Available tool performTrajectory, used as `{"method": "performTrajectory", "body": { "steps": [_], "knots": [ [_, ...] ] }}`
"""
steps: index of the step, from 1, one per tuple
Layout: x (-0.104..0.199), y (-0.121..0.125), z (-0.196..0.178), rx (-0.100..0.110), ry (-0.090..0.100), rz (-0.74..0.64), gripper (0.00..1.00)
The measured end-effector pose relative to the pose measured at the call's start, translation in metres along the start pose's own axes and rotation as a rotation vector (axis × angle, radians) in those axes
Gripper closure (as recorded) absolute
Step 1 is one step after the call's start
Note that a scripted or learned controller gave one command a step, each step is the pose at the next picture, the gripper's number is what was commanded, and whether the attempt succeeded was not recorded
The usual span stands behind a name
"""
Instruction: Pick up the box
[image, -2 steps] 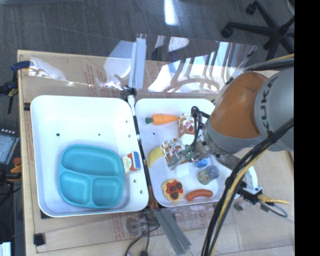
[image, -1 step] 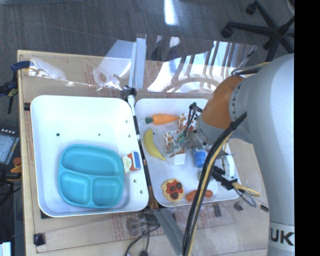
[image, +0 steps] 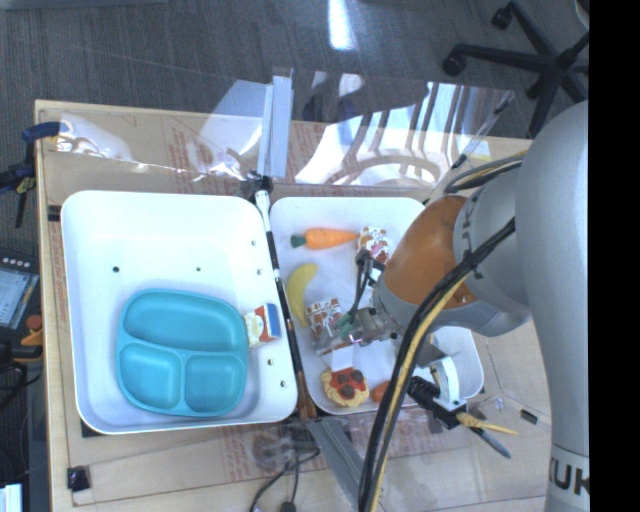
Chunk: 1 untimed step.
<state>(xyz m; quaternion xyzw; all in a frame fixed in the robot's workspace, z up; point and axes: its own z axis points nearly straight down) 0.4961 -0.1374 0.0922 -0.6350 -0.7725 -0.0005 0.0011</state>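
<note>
A small patterned box lies in the middle of the right bin, just below the banana. My gripper hangs low in that bin, right beside the box on its right, with the grey and orange wrist covering most of it. A similar patterned pack lies near the carrot at the back of the bin. Another small red, white and blue carton rests in the left bin, against the blue plate's right edge.
A blue divided plate takes up the front of the left bin. A toy pizza slice lies at the front of the right bin. Black and yellow cables hang from the arm across the right bin's front.
</note>
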Motion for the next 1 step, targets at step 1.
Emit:
{"method": "performTrajectory", "body": {
  "steps": [1],
  "knots": [
    [-0.0003,-0.0008,0.0011,0.002,0.0,0.001,0.0]
  ]
}}
